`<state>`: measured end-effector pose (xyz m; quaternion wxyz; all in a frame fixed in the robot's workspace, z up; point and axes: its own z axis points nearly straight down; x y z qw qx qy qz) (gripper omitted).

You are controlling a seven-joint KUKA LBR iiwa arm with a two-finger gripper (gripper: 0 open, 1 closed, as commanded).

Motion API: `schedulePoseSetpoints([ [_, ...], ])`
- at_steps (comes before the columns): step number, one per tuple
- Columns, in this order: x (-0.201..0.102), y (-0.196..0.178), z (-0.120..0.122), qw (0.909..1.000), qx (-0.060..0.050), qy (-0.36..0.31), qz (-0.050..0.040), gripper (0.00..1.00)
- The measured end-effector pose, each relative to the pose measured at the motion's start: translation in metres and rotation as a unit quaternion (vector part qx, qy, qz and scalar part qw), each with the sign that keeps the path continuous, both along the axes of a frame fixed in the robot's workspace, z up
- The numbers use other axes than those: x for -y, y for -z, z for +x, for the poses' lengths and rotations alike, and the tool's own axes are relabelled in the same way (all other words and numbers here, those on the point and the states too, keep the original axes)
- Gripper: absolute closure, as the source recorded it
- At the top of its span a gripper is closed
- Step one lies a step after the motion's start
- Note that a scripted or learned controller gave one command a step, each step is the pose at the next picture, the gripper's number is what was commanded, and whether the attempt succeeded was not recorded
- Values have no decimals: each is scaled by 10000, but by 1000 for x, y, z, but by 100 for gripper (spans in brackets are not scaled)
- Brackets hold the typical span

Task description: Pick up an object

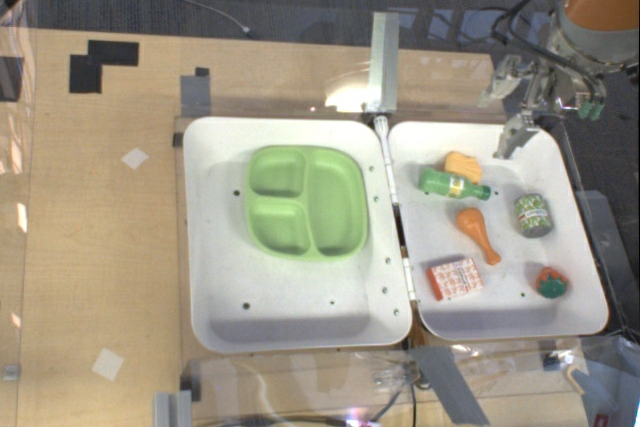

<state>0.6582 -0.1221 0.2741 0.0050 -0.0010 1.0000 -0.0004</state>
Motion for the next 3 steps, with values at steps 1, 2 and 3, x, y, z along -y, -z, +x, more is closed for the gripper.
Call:
schedulePoseSetpoints([
  [1, -26, 169, -23, 9999, -68, -126, 12, 0],
  [2, -33, 186, -2, 9795, -20, 2017, 22, 0],
  [3, -34, 170, 3, 9801, 66, 1985, 25, 100],
])
